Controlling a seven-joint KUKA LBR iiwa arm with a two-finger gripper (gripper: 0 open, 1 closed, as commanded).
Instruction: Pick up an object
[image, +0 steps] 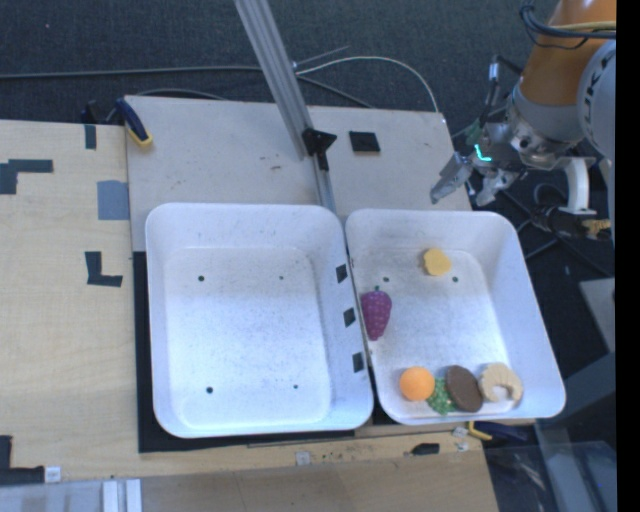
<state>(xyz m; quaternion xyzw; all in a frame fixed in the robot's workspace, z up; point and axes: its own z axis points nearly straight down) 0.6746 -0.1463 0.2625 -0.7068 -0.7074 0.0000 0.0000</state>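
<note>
Near edge of right bin (535, 300) holds a tight cluster: orange ball (417, 384), green piece (439, 399) touching it, dark brown oval (463, 388) next along, then a beige ring-shaped item (500, 385) at the bin's near-right corner. All four sit touching or just beside each other. Purple grape-like bunch (376, 312) lies against the same bin's left wall, about mid-length. Small yellow item (436, 263) sits alone toward that bin's far side, well apart from the cluster. Left bin (160, 300) butts up against the right bin along the shared wall. Gripper (470, 182) hangs above the desk (220, 150) just past the right bin's far rim, outside the bin, nothing between its fingers. Fingers look slightly spread, one angled out to the left. Metal pole (285, 85) rises from the desk beyond the junction of the two bins.
</note>
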